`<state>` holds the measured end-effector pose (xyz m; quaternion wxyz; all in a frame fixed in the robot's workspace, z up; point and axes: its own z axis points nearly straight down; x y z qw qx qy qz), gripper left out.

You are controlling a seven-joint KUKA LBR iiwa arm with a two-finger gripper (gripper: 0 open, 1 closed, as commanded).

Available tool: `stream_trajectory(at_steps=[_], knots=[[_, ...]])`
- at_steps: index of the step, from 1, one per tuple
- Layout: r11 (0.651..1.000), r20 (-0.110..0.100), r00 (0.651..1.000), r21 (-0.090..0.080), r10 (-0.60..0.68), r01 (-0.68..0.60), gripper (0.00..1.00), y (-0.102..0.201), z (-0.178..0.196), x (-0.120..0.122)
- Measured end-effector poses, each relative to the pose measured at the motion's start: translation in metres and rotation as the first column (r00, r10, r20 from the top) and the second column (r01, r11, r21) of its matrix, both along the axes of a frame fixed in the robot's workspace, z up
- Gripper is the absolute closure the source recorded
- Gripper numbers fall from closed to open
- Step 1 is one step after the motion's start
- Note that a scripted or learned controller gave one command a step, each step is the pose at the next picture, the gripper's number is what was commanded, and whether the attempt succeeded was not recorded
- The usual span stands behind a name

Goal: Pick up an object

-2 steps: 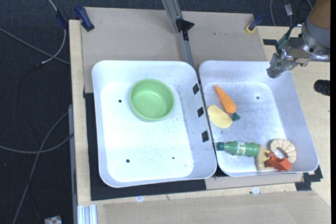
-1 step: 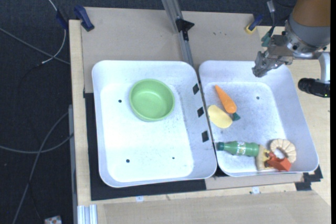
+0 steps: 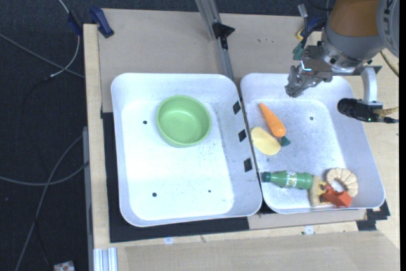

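Nearest the lens: shrimp toy [image 3: 337, 187] and green bottle [image 3: 289, 179], both against the right bin's [image 3: 363, 149] front wall, probably where they slid. Pincer [image 3: 298, 87] hangs over that bin's back edge, nothing visibly between its tips; opening I can't tell. Outward from it: carrot [image 3: 273, 120], then yellow piece [image 3: 265, 141] touching it, both loose and graspable. Left bin [image 3: 133, 200] holds one green bowl [image 3: 183, 120]. Count: five items, two bins, one tabletop [image 3: 158, 41].
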<state>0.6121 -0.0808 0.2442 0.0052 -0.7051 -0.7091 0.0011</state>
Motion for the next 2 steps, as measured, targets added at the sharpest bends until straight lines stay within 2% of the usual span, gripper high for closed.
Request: stream_trajectory(at_steps=[1,2], knots=[[1.000,-0.003,1.000,0.000,0.000,0.000,1.00,0.060,-0.010,0.005],[1.000,0.010,1.000,-0.002,0.001,-0.001,1.00,0.116,0.001,0.010]])
